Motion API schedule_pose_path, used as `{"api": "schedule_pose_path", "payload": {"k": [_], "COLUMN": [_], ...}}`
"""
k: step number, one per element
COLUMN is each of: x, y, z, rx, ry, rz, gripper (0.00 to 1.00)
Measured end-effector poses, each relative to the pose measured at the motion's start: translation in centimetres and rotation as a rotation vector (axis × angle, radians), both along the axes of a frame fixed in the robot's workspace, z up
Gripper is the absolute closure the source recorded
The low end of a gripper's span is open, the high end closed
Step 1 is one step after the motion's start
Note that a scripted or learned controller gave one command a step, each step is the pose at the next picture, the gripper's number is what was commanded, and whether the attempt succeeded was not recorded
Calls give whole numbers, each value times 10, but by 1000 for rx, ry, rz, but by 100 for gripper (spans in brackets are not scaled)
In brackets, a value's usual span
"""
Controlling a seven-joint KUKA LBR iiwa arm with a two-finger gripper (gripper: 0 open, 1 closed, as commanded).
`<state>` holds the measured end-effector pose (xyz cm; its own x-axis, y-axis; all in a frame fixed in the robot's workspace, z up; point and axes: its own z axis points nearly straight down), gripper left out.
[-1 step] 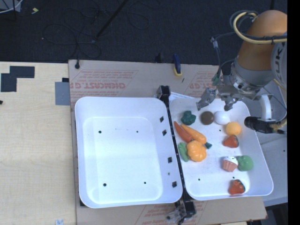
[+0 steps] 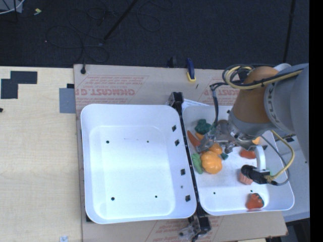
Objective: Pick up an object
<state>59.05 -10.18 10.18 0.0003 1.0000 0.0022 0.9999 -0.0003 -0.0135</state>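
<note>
My gripper [image 2: 214, 143] hangs low over the left part of the right bin [image 2: 275, 205], reaching in from the right. Just under it lies a small orange piece [image 2: 216, 149], and a round orange fruit [image 2: 211, 163] sits right below that. A dark green object [image 2: 203, 126] lies just above the gripper, and a thin orange carrot-like piece [image 2: 192, 137] rests by the bin's left wall. Beside the round fruit sits a light green piece [image 2: 196, 164]. I cannot see whether anything is held.
Elsewhere in the right bin are a red-orange object [image 2: 255, 201] at the front right, an orange-red piece [image 2: 248, 154] and a pinkish piece [image 2: 245, 180]. The left bin [image 2: 91, 135] stands alongside. The arm's body covers the right bin's back right.
</note>
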Motion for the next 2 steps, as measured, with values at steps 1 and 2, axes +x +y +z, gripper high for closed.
{"api": "schedule_pose_path", "payload": {"k": [1,2], "x": [-48,-46], "y": [-18,-20], "z": [-15,-4], "rx": [0,-1], "ry": [-7,-10], "rz": [0,-8], "gripper": [0,100]}}
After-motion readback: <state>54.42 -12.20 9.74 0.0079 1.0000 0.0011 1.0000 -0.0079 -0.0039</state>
